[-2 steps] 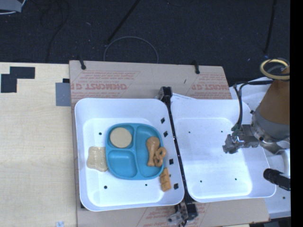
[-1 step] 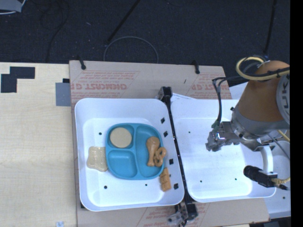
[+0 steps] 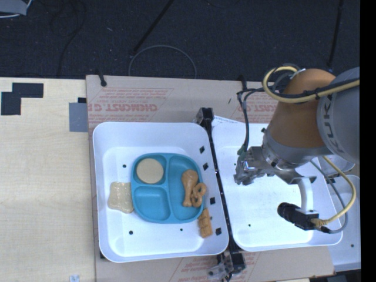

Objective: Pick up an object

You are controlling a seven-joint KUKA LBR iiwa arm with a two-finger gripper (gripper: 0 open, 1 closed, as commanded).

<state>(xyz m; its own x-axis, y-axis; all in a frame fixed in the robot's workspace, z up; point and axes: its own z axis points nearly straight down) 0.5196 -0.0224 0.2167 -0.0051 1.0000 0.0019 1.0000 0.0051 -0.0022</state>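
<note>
The pincer (image 3: pixel 244 174) hangs over the right bin (image 3: pixel 264 228); whether it is wide or narrow, I cannot tell. Left of it lies a blue tray (image 3: pixel 161 207) with food.

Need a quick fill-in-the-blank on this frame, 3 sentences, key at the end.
1. The blue tray lies in the ____ bin.
2. The round tan disc sits ____ the tray.
3. The gripper hangs over the ____ bin.

Missing words: left; in; right
</note>
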